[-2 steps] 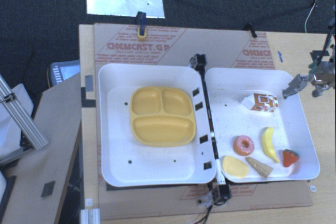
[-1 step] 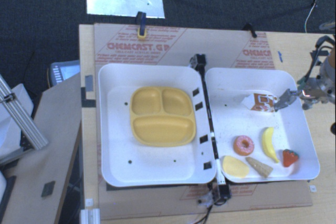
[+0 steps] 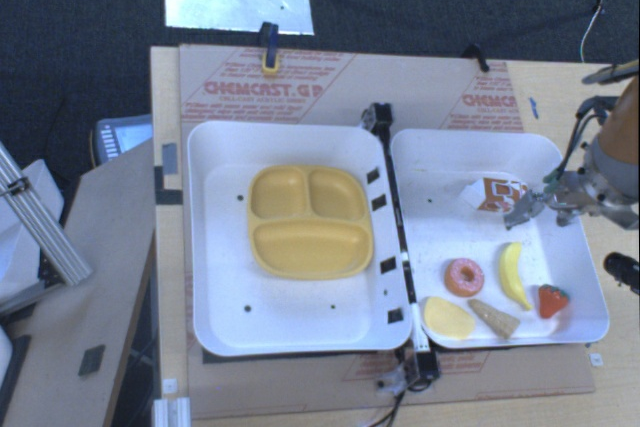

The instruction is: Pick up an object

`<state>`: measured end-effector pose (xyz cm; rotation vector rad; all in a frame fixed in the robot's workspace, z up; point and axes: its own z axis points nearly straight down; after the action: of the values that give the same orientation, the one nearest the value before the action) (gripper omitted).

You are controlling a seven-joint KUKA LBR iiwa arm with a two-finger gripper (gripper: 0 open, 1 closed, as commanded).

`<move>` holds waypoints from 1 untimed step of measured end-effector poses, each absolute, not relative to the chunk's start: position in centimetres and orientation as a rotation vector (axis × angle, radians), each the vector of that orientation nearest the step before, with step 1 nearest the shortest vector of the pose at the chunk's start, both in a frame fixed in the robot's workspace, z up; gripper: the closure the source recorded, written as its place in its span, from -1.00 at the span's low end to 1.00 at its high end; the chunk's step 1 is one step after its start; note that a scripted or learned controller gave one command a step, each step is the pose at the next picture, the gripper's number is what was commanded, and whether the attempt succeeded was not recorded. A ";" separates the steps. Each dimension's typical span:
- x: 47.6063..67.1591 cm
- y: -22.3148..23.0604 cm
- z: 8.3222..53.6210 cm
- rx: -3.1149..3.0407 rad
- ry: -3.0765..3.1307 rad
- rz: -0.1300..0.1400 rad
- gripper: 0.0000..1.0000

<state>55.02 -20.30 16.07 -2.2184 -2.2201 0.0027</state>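
The right bin (image 3: 440, 165) holds several small objects. A pink-iced donut (image 3: 464, 277) lies near its front, with a yellow banana (image 3: 514, 275) to its right and a red strawberry (image 3: 552, 300) by the right wall. A pale yellow round piece (image 3: 449, 318) and a tan wedge (image 3: 494, 318) rest at the front edge. A white and orange packet (image 3: 494, 194) lies further back. My gripper (image 3: 546, 213) hangs over the bin's right side, just above the banana and right of the packet. It is open, with nothing between its fingers.
The left bin (image 3: 215, 245) holds a yellow divided plate (image 3: 309, 220). A black divider rail (image 3: 388, 215) runs between the bins. A cardboard sheet (image 3: 340, 85) lies under both. A cable hangs at the far right.
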 end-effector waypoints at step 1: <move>54.7 -19.4 11.3 -2.220 -2.220 0.001 -1.00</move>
<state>54.72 -19.39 11.35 -2.2196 -2.2203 0.0007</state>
